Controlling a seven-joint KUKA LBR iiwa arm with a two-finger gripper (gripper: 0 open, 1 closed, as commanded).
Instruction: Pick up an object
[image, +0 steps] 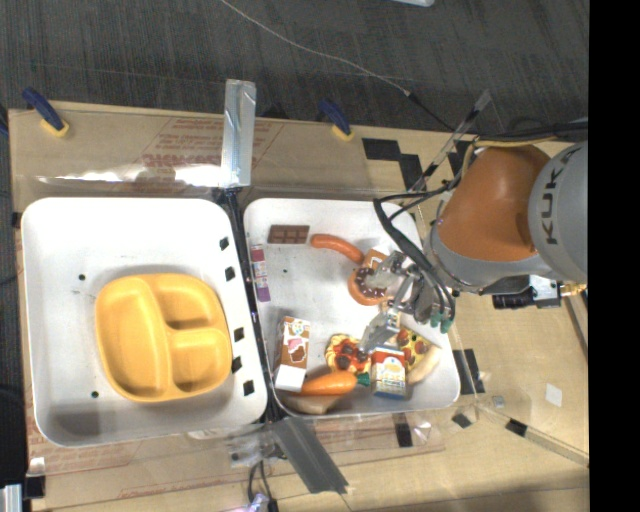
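Gripper over right bin's toy food pile.
Carrot lies lengthwise left-right by the near wall, narrow end right. Arm reaches from right, wrist angled down-left; jaw state cannot be determined.

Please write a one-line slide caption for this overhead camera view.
KUKA arm's gripper lowered over toy food in the right bin, while a yellow divided tray sits in the left bin.

A cardboard-covered counter carries two shallow white bins side by side, the left bin toward nine o'clock and the right bin toward three, their inner walls touching, with blue clamps at its twelve o'clock edge.
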